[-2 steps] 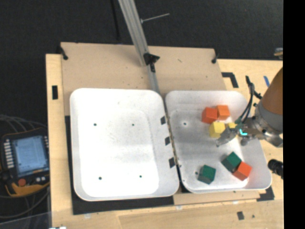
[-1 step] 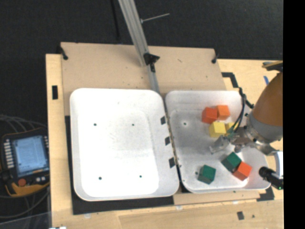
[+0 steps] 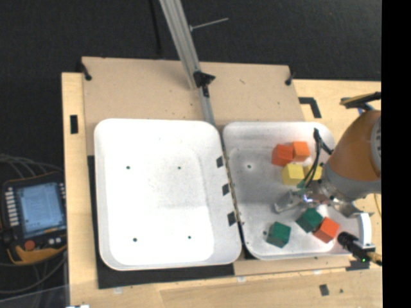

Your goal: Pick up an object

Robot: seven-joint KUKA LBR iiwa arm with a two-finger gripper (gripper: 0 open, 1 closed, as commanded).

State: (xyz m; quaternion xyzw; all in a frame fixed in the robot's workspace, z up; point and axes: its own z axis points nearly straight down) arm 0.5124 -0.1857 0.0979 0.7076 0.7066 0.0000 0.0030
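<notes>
The right bin (image 3: 253, 172) holds several small blocks. Two orange blocks (image 3: 289, 153) lie side by side near its far edge, with a yellow block (image 3: 295, 174) just in front of them. A green block (image 3: 279, 234) rests near the front edge. Another green block (image 3: 309, 220) touches an orange-red block (image 3: 327, 230) at the front right. My gripper (image 3: 300, 201) hangs low over the bin floor between the yellow block and the second green block. The orange-banded wrist (image 3: 356, 156) hides part of the bin's right side.
The left bin (image 3: 160, 191) stands beside the right one, its wall touching at the middle. A metal pole (image 3: 183, 37) slants up from the back of the bench. A screen device (image 3: 35, 210) sits off the bench's left side.
</notes>
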